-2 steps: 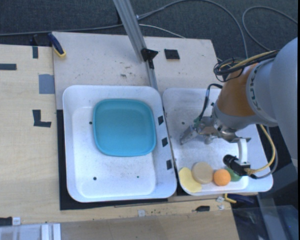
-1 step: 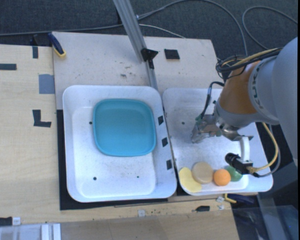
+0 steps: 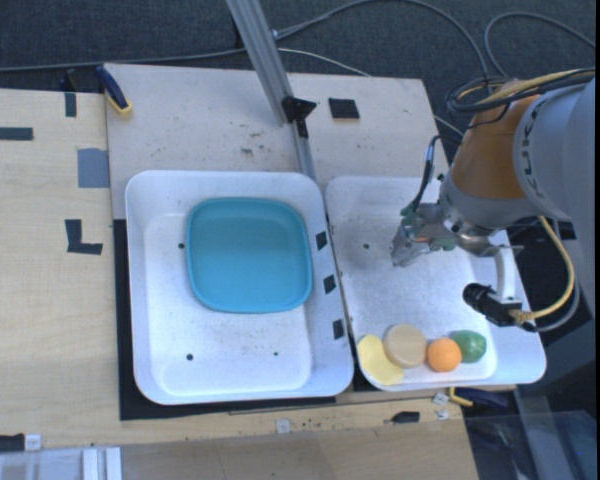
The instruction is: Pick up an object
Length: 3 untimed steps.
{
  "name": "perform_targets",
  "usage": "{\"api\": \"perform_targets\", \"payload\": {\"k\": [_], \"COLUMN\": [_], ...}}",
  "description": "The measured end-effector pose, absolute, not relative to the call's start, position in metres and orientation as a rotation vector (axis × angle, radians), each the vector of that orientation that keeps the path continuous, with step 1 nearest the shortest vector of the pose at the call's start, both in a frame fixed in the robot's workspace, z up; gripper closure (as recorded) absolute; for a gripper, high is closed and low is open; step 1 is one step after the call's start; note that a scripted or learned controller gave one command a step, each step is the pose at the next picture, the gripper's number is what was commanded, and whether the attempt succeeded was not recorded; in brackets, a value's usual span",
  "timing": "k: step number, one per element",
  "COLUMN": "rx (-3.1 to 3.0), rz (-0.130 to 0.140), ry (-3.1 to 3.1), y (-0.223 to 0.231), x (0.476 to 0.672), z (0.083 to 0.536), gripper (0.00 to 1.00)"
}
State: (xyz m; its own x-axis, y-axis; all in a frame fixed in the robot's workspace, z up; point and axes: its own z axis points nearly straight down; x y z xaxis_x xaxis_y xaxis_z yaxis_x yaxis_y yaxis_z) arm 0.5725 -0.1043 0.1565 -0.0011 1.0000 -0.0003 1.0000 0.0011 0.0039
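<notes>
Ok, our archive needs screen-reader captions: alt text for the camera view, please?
A grey and orange robot arm's gripper hangs over the right bin, whose near edge holds four small items: yellow, tan, orange, green. The left bin holds a teal plate.

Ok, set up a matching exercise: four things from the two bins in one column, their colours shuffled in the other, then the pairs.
Things:
1. plate in the left bin
2. ball
3. round disc
4. object at the right bin's near right corner

Colours:
A. green
B. beige
C. turquoise
D. orange

Pairs: 1-C, 2-D, 3-B, 4-A
</notes>
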Motion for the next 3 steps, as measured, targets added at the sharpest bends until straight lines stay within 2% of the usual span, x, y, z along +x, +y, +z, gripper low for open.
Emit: {"api": "perform_targets", "payload": {"k": [2,3], "rx": [2.220,2.218], "rz": [0.003,-0.001], "ry": [2.220,2.227], "y": [-0.105,-0.052], "x": [0.572,0.579], "z": [0.241,0.228], "gripper": [1.00,1.00]}}
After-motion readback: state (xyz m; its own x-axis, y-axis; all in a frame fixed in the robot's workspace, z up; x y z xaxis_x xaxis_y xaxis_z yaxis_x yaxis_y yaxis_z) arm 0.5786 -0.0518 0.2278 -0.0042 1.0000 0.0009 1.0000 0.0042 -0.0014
